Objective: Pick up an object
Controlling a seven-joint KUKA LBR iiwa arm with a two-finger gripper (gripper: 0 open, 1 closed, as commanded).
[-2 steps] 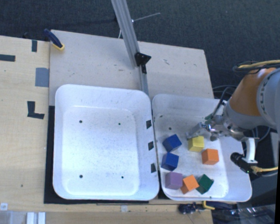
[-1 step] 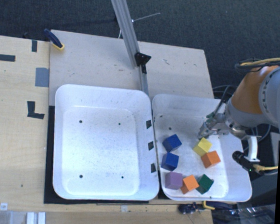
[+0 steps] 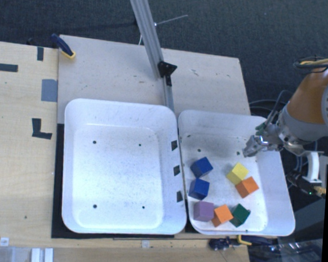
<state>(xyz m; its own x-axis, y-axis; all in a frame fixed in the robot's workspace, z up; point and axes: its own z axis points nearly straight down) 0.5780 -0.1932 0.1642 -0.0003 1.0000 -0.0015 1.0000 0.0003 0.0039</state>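
While the gripper [image 3: 255, 146] hangs above the right bin [image 3: 275, 221] with nothing seen between its fingers, whose state cannot be told, the yellow cube [image 3: 237, 173] just below it is judged light and stiff, best taken by two flat opposite sides.

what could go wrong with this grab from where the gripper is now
1. The gripper sits above the yellow cube, which touches an orange cube; closing there could nudge both or clamp two.
2. The purple cube, second orange cube and green cube are packed tightly, leaving little finger room.
3. The gripper is near the right bin wall, so a descent might clip it.
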